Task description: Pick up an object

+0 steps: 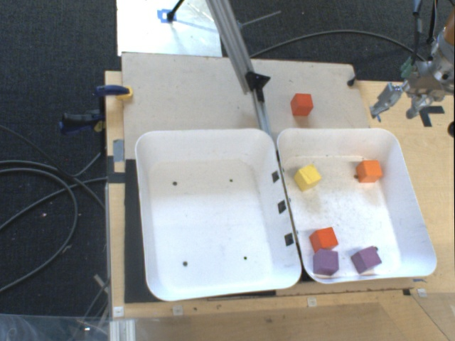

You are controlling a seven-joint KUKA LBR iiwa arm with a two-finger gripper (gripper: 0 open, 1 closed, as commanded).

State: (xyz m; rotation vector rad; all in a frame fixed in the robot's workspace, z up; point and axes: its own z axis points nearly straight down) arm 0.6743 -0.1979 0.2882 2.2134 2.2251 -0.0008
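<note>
**Five blocks in the bin, none picked yet**

Five blocks down in the right bin (pixel 405 190): orange block (pixel 369 170) closest to the pincer (pixel 405 104), just below and a little left of it; yellow block (pixel 308 177) farther left; red-orange block (pixel 324 239) and two purple blocks (pixel 325 262) (pixel 365 259) well below, by the near wall. One more red block (pixel 302 104) out on the surface (pixel 185 91), level with the pincer and well to its left. Left bin (pixel 206 212) farther left again.

Pincer parked beyond the far-right corner of the right bin, fingers spread, nothing between them.

Judged as the approach step: no target reached, no descent begun. Next move calls for travel over one block, probably the orange one as nearest, then lining up the fingers with its flat faces and dropping straight down, clear of the bin wall.
</note>
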